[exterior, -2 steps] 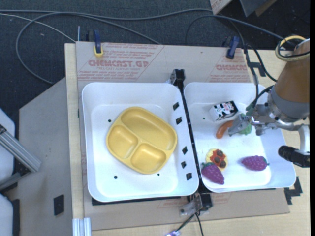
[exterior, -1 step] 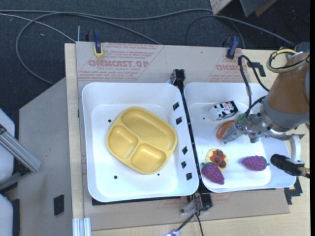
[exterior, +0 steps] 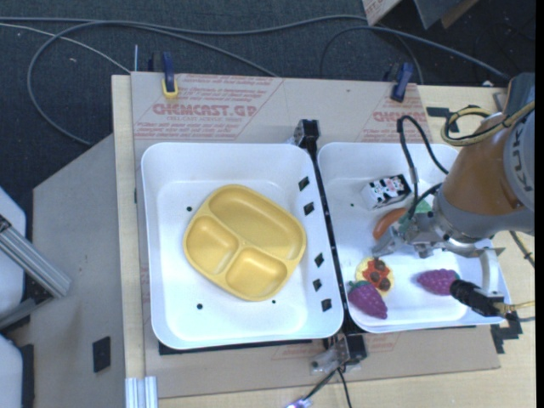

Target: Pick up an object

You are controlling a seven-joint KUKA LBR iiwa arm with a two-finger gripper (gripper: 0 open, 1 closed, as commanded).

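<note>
Two grape bunches (exterior: 367, 298), one yellow tray (exterior: 245, 241).

Two shallow white bins sit side by side on the bench: the left bin (exterior: 161, 228) at nine o'clock of the right bin (exterior: 340, 177).

The left bin holds one thing, a yellow divided plate (exterior: 245, 241) with three compartments.

The right bin holds five small things. There are two purple grape bunches, one (exterior: 367, 298) at seven o'clock in the bin and the other (exterior: 436, 280) at five o'clock. There is one black-and-white toy (exterior: 385, 189) at twelve o'clock, one orange piece (exterior: 389, 223) near the centre, partly hidden by the arm, and one yellow piece with red spots (exterior: 376, 274) at six o'clock.

Two clamps hold the board's far edge, a yellow clamp (exterior: 169, 82) and a blue clamp (exterior: 400, 80).
</note>
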